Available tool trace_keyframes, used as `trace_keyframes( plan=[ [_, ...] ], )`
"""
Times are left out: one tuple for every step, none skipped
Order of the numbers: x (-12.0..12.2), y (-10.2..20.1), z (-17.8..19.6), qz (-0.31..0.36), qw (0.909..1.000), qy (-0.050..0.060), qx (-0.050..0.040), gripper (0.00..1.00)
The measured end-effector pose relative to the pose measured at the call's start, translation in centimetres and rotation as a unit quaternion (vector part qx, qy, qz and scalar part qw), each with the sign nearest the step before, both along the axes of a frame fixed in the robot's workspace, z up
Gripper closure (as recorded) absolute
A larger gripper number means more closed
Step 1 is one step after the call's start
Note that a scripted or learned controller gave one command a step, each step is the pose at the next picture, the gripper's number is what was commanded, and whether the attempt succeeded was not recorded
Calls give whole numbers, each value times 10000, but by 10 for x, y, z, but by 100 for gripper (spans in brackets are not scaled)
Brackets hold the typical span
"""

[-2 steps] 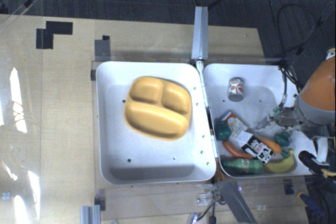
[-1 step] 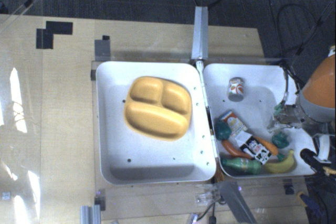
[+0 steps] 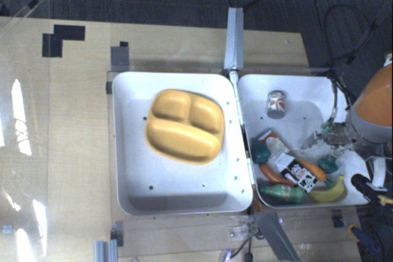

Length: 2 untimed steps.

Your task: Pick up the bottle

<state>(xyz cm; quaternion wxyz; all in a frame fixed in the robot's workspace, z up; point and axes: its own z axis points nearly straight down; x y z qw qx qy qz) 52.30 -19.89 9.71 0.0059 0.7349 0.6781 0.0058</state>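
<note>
While the left bin (image 3: 123,150) carries one yellow tray (image 3: 184,126) with bare floor all round it, the right bin (image 3: 301,86) is crowded along its near edge. There the green bottle (image 3: 282,193) lies on its side in the near left corner, a carrot (image 3: 273,173), a carton (image 3: 279,153) and a banana (image 3: 328,191) pressed close. A can (image 3: 276,104) stands apart near the far edge. The arm (image 3: 374,104) leans over the right rim; its claw (image 3: 325,138) hangs over bare floor, and I cannot tell how far open it is.

Pale wooden surface (image 3: 73,150) bearing two white bins, left (image 3: 123,150) and right (image 3: 307,86); black marks (image 3: 61,38), possibly tape.
</note>
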Motion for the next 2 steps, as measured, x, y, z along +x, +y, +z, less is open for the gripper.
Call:
trace_keyframes(
  plan=[
    [-29, 2, -9, -285, 9996, -4, -10, 0],
    [-35, 0, 22, -161, 9998, 73, 4, 0]
  ],
)
